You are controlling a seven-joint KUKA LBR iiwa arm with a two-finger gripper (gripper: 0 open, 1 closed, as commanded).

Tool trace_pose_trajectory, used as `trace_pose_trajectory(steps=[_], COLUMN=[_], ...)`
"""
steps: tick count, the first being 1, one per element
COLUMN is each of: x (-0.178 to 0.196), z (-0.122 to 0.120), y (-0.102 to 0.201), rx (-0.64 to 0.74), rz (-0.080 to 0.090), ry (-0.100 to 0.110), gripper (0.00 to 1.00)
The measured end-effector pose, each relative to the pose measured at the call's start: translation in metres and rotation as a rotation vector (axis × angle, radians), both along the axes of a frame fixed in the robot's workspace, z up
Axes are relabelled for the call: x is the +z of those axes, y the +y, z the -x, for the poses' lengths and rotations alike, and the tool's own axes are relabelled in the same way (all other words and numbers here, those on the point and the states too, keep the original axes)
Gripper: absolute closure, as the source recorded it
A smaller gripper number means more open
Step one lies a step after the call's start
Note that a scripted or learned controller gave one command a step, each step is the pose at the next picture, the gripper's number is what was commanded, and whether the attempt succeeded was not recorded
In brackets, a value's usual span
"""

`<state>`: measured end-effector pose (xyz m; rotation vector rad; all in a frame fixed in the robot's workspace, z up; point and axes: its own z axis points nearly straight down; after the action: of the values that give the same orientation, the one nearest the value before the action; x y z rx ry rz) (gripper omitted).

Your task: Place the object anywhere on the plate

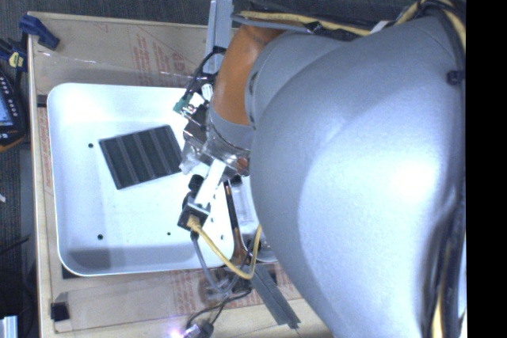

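A dark ribbed rectangular plate (142, 155) lies flat in the left white bin (71, 194), slightly tilted, toward its upper middle. My gripper (207, 162) hangs at the right edge of that bin, just right of the plate, under the orange wrist band (234, 79). The arm's grey body hides the fingertips and whatever may be between them. No loose object shows near the plate.
The big grey arm (356, 170) covers the right bin and most of the right half of the view. The wooden bench frame (119, 36) surrounds the bins. A blue clamp (38, 29) sits at the bench's upper left corner.
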<state>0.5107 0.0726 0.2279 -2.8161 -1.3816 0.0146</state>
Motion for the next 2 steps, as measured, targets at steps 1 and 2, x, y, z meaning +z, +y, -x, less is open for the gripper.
trace_pose_trajectory(steps=[1, 2], x=[-0.094, 0.042], z=[0.036, 0.035], y=[0.037, 0.062], rx=[-0.116, -0.249], rz=[0.0, -0.001], ry=[0.0, -0.006], gripper=[1.0, 1.0])
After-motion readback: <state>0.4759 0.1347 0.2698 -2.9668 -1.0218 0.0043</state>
